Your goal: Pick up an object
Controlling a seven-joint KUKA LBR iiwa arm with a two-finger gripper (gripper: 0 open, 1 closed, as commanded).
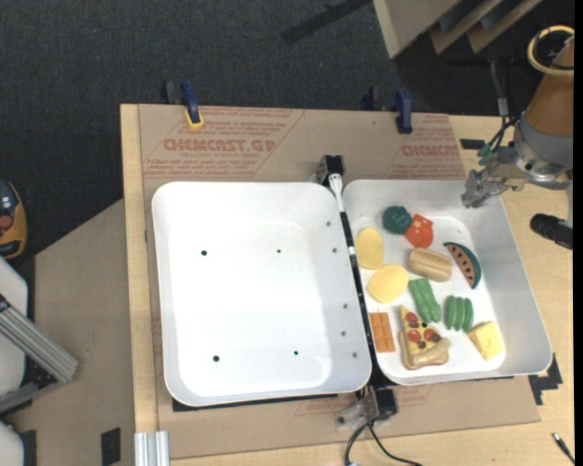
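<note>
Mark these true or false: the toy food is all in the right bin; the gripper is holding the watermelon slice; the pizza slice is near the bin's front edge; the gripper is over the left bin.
1. All the toy food lies in the right bin: true.
2. The gripper holds the watermelon slice: false; the slice lies in the bin, apart from it.
3. The pizza slice is near the front edge: true.
4. The gripper is over the left bin: false; it is at the right bin's far corner.

Dark grey carpeted floor [137,45]; brown cardboard-covered bench top [273,141] held by blue clamps [189,98]; pale wooden furniture [437,27] at top right
</note>
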